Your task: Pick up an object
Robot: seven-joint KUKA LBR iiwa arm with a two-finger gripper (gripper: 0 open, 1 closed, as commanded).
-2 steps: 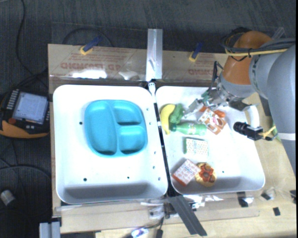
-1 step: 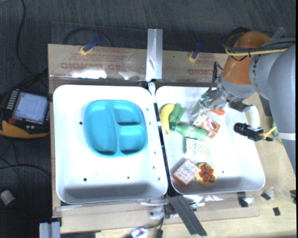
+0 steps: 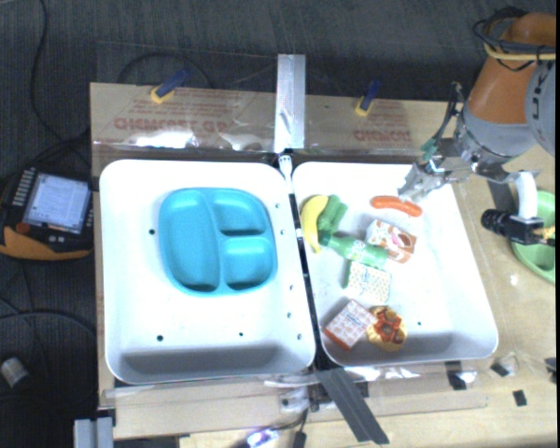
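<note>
Step in hand: approach, nothing picked yet. The tool [image 3: 429, 177] hovers over the upper right corner of the right bin [image 3: 476, 278], arm reaching in from the right. Whether it is wide or narrow I cannot tell; nothing visible is held. Nearest candidate: an orange sausage-shaped item [image 3: 395, 205], lying flat just beside the tool, apart from the banana [image 3: 313, 220] and green bottle [image 3: 341, 231]. Judged next move: shift slightly left, descend, straddle its short axis. It looks small, smooth, rounded; it may roll.
</note>
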